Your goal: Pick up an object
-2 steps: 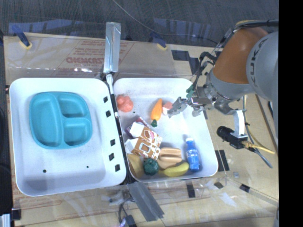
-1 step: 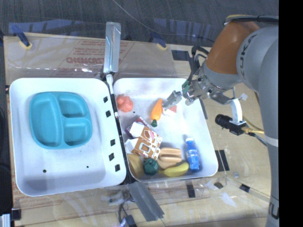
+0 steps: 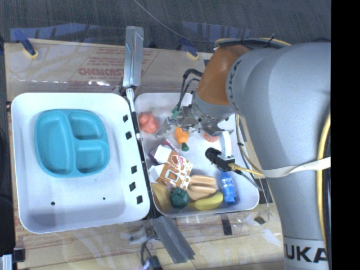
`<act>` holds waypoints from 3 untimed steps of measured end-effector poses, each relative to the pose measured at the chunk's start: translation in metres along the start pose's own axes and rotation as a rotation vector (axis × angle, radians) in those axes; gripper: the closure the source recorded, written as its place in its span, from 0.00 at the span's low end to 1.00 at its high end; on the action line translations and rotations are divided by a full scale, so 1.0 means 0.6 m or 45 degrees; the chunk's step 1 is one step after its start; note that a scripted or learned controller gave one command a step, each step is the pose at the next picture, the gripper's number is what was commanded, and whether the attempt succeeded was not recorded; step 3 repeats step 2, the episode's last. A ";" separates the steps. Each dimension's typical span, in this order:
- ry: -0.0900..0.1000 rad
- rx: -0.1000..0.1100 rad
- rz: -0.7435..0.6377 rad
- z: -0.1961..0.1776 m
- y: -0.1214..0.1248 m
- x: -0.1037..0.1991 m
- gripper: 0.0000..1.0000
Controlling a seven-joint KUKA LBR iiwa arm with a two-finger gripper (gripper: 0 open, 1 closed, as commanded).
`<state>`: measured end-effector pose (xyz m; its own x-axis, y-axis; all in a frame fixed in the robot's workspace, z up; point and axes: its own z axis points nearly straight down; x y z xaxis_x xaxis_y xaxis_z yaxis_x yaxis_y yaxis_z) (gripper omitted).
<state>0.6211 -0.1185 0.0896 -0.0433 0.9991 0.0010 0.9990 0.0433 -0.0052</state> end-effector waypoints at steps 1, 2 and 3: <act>0.002 0.011 -0.005 -0.010 -0.002 0.001 1.00; -0.001 -0.005 -0.238 -0.176 -0.029 0.109 1.00; -0.001 -0.005 -0.238 -0.176 -0.029 0.109 1.00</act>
